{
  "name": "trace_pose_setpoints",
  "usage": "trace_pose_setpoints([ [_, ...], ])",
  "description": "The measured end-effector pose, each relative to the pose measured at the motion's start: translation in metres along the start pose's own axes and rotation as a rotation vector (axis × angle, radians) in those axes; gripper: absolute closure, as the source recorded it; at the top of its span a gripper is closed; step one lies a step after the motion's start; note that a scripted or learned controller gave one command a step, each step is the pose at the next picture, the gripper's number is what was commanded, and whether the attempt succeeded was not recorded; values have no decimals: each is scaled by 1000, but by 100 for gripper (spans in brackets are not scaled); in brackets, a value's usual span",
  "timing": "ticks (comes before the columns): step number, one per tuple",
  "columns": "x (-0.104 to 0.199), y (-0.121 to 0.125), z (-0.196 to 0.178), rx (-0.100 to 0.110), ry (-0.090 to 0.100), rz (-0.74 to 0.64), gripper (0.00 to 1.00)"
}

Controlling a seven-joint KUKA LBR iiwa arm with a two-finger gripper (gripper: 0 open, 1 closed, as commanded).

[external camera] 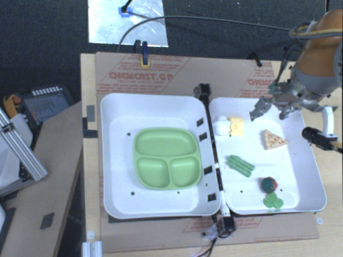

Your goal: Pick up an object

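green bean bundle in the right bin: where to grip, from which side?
Take the green bean bundle across its short width at mid-length, coming straight down. It lies flat and slanted, upper left to lower right, on the right bin floor, with bare floor on both long sides, so turning the claw square to that axis looks best.

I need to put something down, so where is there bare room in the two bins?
Left bin: only a margin around the green divided plate. Right bin: bare floor right of the pizza slice and green beans; crowded near the yellow cheese, and under the gripper.
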State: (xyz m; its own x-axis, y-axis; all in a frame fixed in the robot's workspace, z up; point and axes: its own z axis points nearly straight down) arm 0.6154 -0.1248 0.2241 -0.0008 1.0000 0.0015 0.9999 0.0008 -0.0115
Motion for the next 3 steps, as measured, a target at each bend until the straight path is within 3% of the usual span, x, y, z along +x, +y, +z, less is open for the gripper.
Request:
trace_pose_setpoints([
  [1,0,2,-8,-13,-2,-2,0],
  [3,-5,7,113,-9,-1,0,0],
])
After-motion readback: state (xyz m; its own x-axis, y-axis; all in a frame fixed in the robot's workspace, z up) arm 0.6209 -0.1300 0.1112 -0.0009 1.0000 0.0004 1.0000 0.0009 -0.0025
